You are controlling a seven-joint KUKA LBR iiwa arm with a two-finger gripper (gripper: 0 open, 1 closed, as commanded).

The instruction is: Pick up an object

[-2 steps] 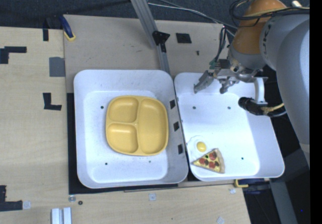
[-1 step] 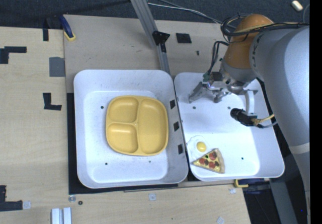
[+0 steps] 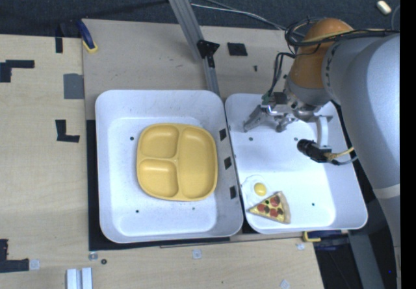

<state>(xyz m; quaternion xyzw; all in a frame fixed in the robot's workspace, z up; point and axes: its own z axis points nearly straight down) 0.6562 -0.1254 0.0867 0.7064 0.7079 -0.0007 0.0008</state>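
A toy pizza slice [image 3: 272, 207] lies near the front left corner of the right bin [image 3: 338, 210]. A small fried egg [image 3: 258, 188] touches it just behind. A yellow divided plate [image 3: 177, 161] rests in the middle of the left bin [image 3: 114, 151]. My gripper [image 3: 286, 126] hangs over the back part of the right bin, well behind the egg and pizza. Its fingers are spread wide, one finger [image 3: 253, 123] pointing left and the other at the right, with nothing between them.
A slanted metal pole [image 3: 188, 21] rises behind the gap between the bins. A black connector with a yellow cable [image 3: 318, 150] hangs off the wrist over the right bin. The arm's grey body covers the bin's right side.
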